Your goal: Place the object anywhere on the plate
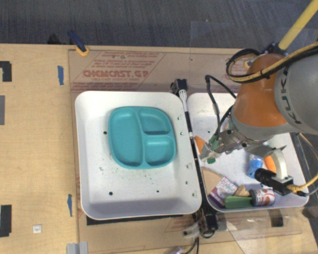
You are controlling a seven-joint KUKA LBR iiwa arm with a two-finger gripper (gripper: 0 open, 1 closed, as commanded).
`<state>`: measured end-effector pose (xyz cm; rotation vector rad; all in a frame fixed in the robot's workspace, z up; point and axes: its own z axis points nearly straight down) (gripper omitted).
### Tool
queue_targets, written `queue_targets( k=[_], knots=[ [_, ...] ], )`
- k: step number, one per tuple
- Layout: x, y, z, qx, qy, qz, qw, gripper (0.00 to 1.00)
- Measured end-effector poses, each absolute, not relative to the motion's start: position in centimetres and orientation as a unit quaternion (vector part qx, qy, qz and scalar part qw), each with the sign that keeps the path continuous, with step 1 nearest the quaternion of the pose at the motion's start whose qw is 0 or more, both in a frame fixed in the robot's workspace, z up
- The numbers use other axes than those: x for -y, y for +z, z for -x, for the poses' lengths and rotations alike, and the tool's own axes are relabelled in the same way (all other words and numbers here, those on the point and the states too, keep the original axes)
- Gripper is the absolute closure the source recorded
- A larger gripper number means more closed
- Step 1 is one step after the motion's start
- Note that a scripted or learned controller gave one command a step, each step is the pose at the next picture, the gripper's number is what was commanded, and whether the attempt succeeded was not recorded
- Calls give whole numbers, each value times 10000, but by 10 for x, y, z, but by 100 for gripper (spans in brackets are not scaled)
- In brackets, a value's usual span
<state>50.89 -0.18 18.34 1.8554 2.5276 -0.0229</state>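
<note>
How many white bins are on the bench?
2. The left bin holds a teal plate. The right bin, beside it, holds a jumble of small items under the arm.

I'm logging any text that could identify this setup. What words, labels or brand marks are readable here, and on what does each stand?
"CHEMCAST GP": large red print on the brown protective sheet behind the left bin.
Smaller red lines above and below it: too blurred to read.
"KU": the visible start of dark lettering on the grey arm, cut off.
Packaging in the right bin, including the purple wrapper: print too small to read.
</note>
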Motion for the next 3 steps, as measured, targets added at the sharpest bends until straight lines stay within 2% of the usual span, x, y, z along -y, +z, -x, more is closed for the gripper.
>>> queue_targets(
  k=[1, 2, 3],
  knots=[
    [-94, 213, -548, -7530, 7, -6580, 5, 100],
    [-93, 241, -540, -6377, -1, -7703, 11, 100],
    [-98, 171, -556, -6889, -38, -7248, -26, 100]
  ],
)
